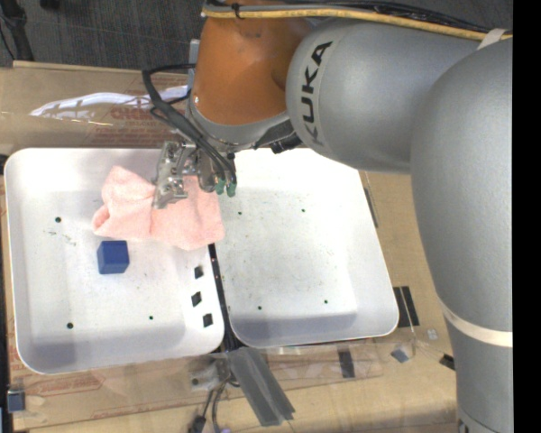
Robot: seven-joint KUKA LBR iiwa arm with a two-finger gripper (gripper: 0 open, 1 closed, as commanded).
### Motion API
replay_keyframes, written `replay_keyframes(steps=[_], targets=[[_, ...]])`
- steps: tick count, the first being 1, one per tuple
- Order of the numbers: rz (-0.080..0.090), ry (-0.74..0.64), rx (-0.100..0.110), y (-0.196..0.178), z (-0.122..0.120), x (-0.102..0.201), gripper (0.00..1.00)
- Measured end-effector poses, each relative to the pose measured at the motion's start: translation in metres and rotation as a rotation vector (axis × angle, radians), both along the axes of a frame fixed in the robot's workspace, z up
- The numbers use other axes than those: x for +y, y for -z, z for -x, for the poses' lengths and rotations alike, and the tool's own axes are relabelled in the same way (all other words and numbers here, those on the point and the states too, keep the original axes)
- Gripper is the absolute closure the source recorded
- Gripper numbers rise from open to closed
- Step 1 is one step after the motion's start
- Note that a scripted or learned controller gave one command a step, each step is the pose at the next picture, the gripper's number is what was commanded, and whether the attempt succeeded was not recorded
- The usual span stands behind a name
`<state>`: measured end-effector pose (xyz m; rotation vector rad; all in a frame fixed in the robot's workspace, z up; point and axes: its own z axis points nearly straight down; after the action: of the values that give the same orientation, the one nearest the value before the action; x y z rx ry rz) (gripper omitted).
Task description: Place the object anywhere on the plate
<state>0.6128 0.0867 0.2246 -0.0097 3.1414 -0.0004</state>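
Observation:
A crumpled pink cloth [185, 222] lies in the left bin [36, 332], near its far right side. In front of the cloth and to its left, a small blue cube [113, 257] rests on the bin floor. My gripper [169, 190] hangs from the orange wrist directly over the cloth's middle, and its tip reaches down into the folds. The gripper body hides the part of the cloth beneath it.
The right bin [343, 323] sits beside the left one, and their rims meet just right of the cloth. My large grey arm covers the right side of the view. Cables [162, 106] loop beside the wrist, above the far edge of the left bin.

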Motion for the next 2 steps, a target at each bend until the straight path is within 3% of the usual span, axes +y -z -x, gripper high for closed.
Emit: replay_keyframes(steps=[2], targets=[[0.0, -0.002, 0.0, -0.007, -0.002, 0.1, 1.0]])
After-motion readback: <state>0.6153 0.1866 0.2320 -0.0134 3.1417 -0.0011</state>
